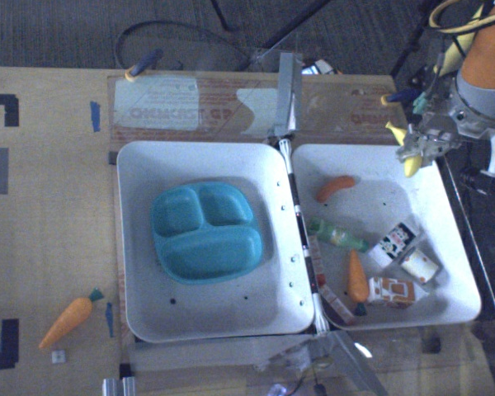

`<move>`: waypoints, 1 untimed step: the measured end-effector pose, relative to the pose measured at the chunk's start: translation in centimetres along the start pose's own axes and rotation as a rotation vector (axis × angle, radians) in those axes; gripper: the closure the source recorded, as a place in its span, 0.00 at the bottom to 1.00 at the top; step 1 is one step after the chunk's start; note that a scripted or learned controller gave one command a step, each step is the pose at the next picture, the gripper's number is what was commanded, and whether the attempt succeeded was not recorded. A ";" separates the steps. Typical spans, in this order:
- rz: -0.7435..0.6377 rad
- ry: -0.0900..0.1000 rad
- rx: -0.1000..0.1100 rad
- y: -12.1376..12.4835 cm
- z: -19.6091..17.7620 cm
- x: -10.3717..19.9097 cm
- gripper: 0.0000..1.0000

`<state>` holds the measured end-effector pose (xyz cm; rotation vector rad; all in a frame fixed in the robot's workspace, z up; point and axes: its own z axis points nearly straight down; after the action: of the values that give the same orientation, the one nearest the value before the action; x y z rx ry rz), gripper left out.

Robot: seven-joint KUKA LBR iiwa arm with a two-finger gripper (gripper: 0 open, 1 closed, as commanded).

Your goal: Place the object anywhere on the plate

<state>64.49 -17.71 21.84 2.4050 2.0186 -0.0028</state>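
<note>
Gripper (414,151) above the right bin's (458,246) far corner, fingers closed on a small yellow object (411,165); blue plate (206,229) in the left bin bare, transfer and placing remain

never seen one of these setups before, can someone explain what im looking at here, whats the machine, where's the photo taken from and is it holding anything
This is one photo from a camera fixed above a bench, looking down at a slant. The machine is a robot arm, grey with an orange band, reaching in from the right. Its claw hangs over the far right corner of the right bin. A small yellow object shows at its tip, but whether it is truly gripped is too blurry to tell. The left bin holds a blue divided plate, the goal. The right bin has toy food and small boxes, including an orange sausage and a carrot. Another carrot lies on the bench outside.
</note>
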 end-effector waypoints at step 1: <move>-0.229 0.004 0.002 -3.8 9.6 7.7 1.00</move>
<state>62.07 -9.53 12.22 2.1609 2.2833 -0.0007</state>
